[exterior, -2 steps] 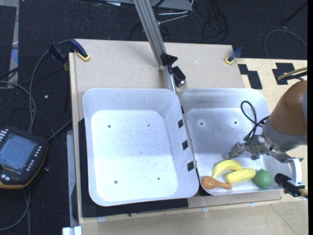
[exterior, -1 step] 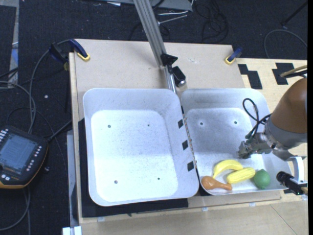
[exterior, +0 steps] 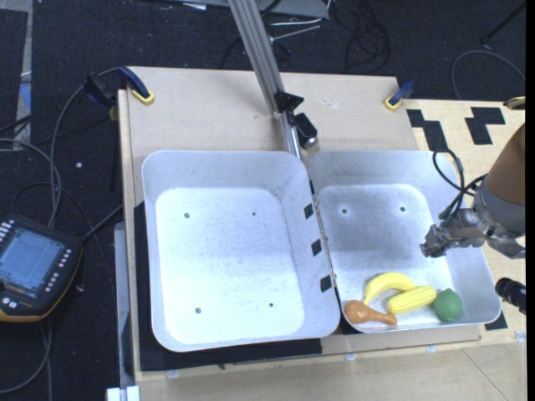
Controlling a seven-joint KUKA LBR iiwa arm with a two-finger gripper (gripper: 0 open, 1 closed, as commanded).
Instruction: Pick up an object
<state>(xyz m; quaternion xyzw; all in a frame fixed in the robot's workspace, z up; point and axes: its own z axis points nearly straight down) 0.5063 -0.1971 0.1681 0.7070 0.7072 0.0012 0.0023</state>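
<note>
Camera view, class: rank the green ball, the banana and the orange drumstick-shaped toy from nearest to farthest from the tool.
Measured from the tool over the right bin:
1. Green ball, near-right corner.
2. Banana, left of the ball.
3. Orange drumstick-shaped toy, farthest left, by the bin's near edge.

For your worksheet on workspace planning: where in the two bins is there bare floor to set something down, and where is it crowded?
The left bin has bare floor. In the right bin, the far half is bare. The near corner is crowded: banana, corn, green fruit, orange drumstick toy, with the tool just above them.
</note>
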